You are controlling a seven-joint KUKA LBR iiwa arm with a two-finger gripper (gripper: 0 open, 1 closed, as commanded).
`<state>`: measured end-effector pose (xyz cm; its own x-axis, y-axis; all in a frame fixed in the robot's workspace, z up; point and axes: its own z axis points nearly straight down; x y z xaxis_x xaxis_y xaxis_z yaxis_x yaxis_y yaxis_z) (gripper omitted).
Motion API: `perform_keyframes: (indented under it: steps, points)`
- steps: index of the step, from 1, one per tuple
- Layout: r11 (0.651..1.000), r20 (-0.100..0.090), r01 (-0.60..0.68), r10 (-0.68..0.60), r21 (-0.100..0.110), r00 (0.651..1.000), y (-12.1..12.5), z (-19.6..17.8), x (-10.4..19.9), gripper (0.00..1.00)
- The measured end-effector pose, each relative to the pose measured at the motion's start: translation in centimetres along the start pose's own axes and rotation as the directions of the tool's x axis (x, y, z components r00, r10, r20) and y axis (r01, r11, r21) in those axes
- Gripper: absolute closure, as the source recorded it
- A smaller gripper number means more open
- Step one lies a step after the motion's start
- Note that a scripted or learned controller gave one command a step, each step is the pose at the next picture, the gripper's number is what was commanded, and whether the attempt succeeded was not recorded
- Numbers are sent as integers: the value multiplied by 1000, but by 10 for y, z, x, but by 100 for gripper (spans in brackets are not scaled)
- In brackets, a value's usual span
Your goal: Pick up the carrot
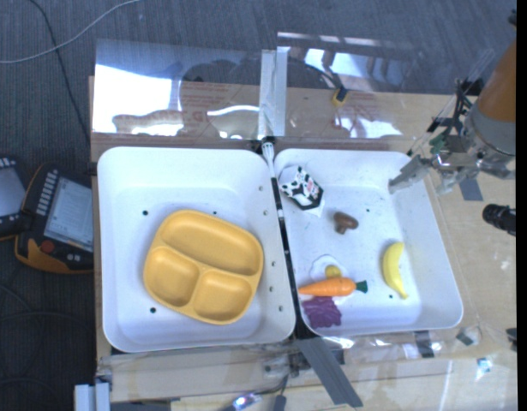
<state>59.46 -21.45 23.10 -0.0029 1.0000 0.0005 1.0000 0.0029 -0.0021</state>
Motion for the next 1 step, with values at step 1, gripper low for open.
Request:
perform_keyframes:
  steps: [1]
  points:
    - [981,0,192,-192,0,981,-50,66,58,0]
